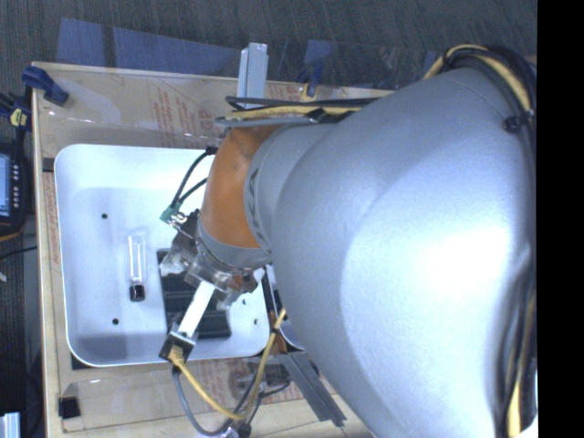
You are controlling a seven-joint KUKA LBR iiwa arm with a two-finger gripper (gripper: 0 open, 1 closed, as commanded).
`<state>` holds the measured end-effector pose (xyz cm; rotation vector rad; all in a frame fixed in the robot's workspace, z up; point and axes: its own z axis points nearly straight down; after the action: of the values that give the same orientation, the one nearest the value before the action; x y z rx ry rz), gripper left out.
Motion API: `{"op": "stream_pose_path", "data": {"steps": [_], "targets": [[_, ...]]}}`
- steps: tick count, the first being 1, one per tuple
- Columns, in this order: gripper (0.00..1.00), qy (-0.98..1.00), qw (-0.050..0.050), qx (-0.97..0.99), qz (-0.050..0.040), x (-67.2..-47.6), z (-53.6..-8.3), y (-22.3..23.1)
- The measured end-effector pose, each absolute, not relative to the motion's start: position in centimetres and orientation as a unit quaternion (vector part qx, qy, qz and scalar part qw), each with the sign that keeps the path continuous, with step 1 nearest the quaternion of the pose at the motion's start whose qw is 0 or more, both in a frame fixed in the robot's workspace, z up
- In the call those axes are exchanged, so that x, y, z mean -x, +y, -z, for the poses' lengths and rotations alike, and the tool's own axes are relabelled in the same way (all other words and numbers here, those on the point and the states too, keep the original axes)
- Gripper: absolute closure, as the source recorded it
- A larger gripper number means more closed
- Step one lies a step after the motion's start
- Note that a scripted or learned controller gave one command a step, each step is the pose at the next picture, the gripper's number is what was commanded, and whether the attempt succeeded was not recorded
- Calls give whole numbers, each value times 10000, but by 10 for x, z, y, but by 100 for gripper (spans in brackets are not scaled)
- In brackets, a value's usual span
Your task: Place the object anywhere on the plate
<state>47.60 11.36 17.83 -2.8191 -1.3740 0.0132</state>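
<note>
The big grey arm [392, 245] was seen reaching in over the white bin [68, 245], and its orange band [228, 199] was seen just above the gripper [195, 286]. The gripper was held low over the bin floor. It could not be told if the gripper was wide or narrow, because the wrist was in the way. Nothing could be seen held in it.

A small clear tube [137, 261] with a dark end was seen lying flat on the bin floor, near the gripper, on the side away from the arm. The tube was not touched by the gripper. A dark flat thing [215, 325] was seen right under the gripper, partly hidden by it. A white bar [192, 316] was seen slanting across that dark thing, down from the gripper. A yellow cable [205, 400] was looped past the bin's edge, below the gripper in the view
</note>
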Motion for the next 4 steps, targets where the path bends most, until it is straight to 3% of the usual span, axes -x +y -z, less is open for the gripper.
{"op": "stream_pose_path", "data": {"steps": [1,2,3,4], "targets": [[0,-5359,11,8443,-21,-506,-190,42],[0,-4214,0,9069,62,-500,-111,121],[0,-1371,11,9906,-8,-476,-92,166],[100,-1385,7,9904,-17,-476,-101,165]]}}
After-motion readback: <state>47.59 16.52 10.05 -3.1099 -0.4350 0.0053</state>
